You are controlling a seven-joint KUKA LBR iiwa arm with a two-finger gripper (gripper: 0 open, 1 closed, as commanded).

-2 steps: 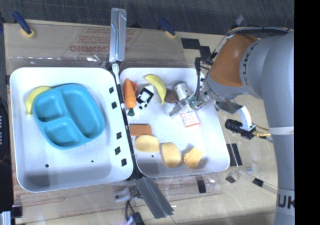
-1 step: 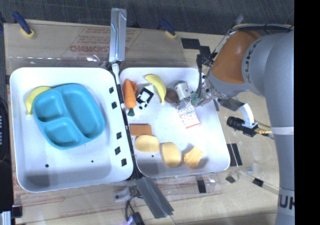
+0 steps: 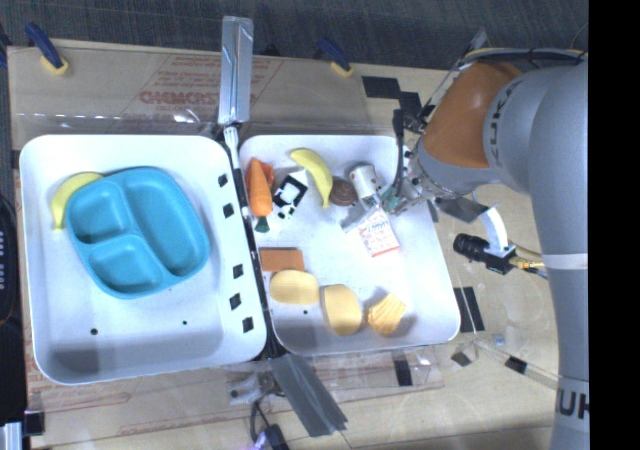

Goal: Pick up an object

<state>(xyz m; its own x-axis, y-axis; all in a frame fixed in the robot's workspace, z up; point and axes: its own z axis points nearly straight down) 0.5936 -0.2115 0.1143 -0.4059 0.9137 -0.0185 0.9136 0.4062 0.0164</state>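
A: Where is the gripper [image 3: 385,200] sitting right now?

B: From my station I see it low over the right bin [image 3: 425,323], near its right wall, under the arm [image 3: 520,128] with the orange band. Its tip is hard against a small silvery can [image 3: 361,179] and just above a white card with red print [image 3: 378,235].

A: Are the jaws apart or together?

B: I cannot tell; the wrist covers them, and I see nothing clearly between them.

A: What else lies in that bin?

B: A curved yellow banana [image 3: 316,174] left of the can, with a dark round piece [image 3: 342,193] between them. Further left, a tapered orange carrot [image 3: 260,187] lies along the wall beside a black-and-white blocky thing [image 3: 289,193]. Lower down I see a flat brown slab [image 3: 281,260], a smooth pale yellow lump [image 3: 294,287], a rounded yellow block [image 3: 342,308] and a ridged orange-yellow piece [image 3: 386,314].

A: And the left bin [image 3: 60,338]?

B: A glossy blue divided plate [image 3: 140,228], with a second yellow banana [image 3: 68,193] tucked at its upper left edge.
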